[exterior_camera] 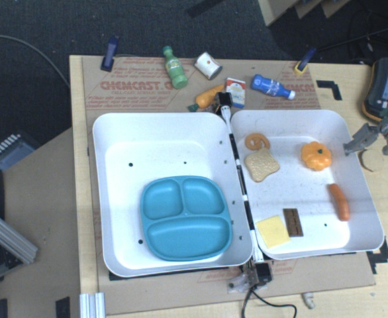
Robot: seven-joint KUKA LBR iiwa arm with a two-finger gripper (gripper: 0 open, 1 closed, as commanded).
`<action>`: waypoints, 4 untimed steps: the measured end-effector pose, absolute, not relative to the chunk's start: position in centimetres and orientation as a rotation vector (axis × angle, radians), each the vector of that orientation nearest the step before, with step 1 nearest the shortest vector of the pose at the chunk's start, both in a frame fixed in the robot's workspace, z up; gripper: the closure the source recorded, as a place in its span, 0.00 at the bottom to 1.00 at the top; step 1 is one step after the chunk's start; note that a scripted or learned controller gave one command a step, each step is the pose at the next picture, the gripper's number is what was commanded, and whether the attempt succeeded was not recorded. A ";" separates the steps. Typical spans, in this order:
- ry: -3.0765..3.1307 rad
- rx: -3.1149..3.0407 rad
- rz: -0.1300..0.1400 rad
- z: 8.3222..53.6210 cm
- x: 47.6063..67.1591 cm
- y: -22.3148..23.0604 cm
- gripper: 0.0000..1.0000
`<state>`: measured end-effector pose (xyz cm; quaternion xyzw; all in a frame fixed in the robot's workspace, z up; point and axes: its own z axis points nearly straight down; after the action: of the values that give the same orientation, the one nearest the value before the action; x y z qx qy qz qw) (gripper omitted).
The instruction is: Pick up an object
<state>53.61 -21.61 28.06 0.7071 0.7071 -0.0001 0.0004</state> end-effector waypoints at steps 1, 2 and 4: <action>2.222 2.222 -0.001 18.3 53.1 -19.2 0.00; 2.222 2.221 -0.001 8.9 59.1 -21.0 0.00; 2.221 2.215 0.001 9.5 62.8 -19.2 1.00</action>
<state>62.84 -19.18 9.54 0.7062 0.7081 0.0005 0.0025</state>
